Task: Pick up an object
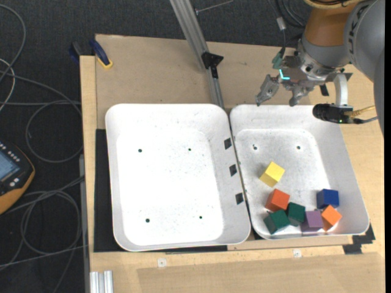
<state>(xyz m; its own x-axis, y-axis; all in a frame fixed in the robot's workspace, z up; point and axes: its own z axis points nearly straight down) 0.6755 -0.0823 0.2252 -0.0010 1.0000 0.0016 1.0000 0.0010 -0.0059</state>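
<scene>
The blocks lie in the right bin (345, 163), well below the gripper (280, 94) and toward the near edge. The gripper hangs over the far rim of this bin, with its two fingers spread apart and nothing between them. The arm (342, 23), grey with an orange band, comes in from the upper right.

The left bin (165, 176) sits to the left of the gripper and lower in the view; it touches the right bin along the middle. A grey metal bar (192, 35) runs at a slant just left of the gripper, down toward the place where the bins meet.

Of the blocks, the yellow block (272, 174) is the nearest to the gripper and stands a little apart from the others. Below it the red block (279, 199) touches two green blocks (287, 216). Further right are the blue block (328, 198), the orange block (331, 215) and the purple block (313, 220), all close together.

No writing or brand can be read anywhere on the bins or blocks.
</scene>
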